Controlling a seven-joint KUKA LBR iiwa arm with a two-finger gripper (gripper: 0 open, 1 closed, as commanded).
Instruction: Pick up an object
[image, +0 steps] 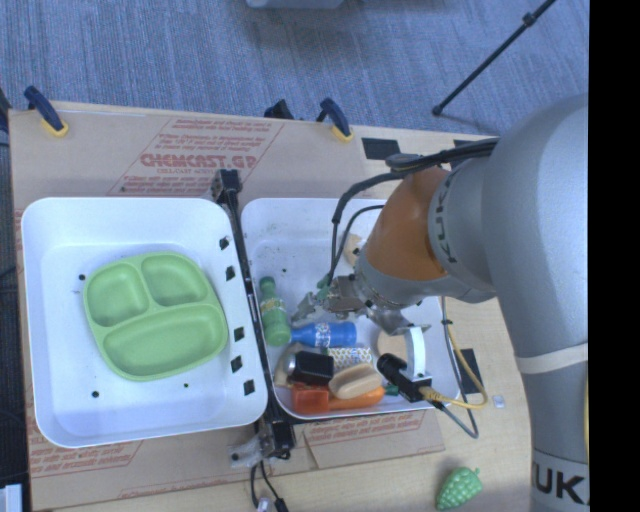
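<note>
Arm's grey body (520, 220) fills the foreground, gripper (318, 298) down in right bin (290, 225) over blue bottle (330, 333), can't tell finger state or any hold.

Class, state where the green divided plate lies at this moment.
In the camera view the green divided plate lies in the left white bin, around its middle, apart from the cluttered right bin where the arm reaches.

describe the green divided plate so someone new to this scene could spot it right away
Look in the left shallow white bin. The pale green plastic plate with three compartments lies flat at its middle. It is the only item in that bin, while the clutter sits in the right shallow white bin.
</note>
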